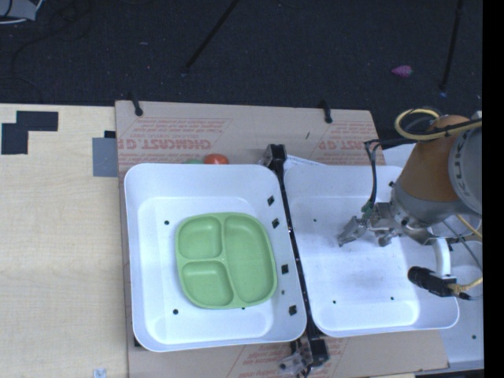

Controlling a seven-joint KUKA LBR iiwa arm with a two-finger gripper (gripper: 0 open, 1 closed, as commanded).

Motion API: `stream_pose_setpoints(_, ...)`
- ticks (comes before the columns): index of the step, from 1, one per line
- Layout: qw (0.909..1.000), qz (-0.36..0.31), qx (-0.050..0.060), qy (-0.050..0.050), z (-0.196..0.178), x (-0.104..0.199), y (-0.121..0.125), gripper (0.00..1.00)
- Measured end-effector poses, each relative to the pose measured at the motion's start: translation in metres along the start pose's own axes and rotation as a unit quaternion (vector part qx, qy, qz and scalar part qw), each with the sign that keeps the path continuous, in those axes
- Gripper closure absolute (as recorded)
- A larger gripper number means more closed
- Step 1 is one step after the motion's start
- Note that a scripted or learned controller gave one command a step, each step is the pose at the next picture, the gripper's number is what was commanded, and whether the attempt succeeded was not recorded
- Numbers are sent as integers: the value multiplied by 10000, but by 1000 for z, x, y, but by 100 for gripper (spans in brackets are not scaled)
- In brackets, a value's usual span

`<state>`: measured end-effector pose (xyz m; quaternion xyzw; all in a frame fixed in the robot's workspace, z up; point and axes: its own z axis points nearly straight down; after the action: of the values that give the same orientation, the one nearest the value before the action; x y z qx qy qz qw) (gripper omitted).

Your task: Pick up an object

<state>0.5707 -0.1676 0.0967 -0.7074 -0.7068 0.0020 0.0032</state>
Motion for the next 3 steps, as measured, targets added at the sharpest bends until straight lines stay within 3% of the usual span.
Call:
stream_pose_setpoints(1, 10000, 3, -13, -2, 10, 1, 0, 0)
stream_pose_setpoints(2, 10000, 18, -21, -3, -2, 0, 0, 100)
stream_pose_setpoints(3, 10000, -9, -48, -11, -65, 1, -2, 100)
